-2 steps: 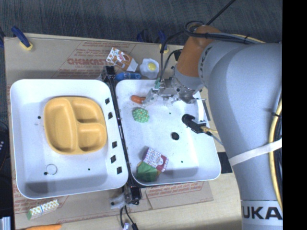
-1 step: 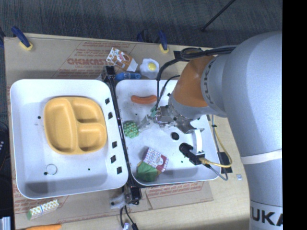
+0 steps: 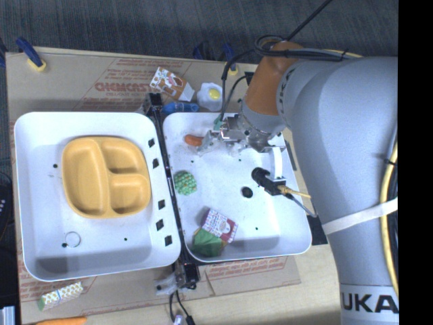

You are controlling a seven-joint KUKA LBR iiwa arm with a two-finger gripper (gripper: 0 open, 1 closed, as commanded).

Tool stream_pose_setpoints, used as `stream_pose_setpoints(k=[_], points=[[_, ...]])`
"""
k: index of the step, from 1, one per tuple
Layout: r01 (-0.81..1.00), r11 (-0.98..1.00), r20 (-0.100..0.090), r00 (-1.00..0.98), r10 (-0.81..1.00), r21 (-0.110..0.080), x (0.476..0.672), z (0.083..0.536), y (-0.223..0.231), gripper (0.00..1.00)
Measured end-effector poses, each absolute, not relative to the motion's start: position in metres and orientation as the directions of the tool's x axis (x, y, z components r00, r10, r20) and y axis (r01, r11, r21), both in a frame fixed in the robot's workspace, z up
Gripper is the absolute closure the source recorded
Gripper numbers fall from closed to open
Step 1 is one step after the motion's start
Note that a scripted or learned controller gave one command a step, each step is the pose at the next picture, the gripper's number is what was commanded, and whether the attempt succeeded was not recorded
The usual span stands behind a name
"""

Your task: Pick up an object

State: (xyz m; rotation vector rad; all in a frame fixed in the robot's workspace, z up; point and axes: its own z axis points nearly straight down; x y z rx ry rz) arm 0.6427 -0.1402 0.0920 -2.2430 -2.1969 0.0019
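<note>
My gripper (image 3: 222, 135) hangs low over the far part of the right bin (image 3: 291, 239), with the grey arm reaching in from the right. Just to its left lies a small orange piece (image 3: 193, 139), close to the gripper's tip but not visibly held. A green round thing (image 3: 184, 182) rests near the bin's left wall. At the near edge a red-and-white packet (image 3: 220, 225) leans on a green item (image 3: 206, 243). A small black round thing (image 3: 247, 193) lies mid-bin.
The left bin (image 3: 34, 249) holds a yellow divided plate (image 3: 105, 175). Behind the bins on the cardboard sit a small carton (image 3: 166, 81), a blue item (image 3: 181, 107) and a yellow-and-white piece (image 3: 211, 95). A wrapped packet (image 3: 61, 294) lies at the front left.
</note>
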Motion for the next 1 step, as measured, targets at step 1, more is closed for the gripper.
stream_pose_setpoints(k=[1], points=[[0.999,-0.043,0.001,0.043,0.999,-0.002,0.6566,0.0919,-0.1072,0.00]])
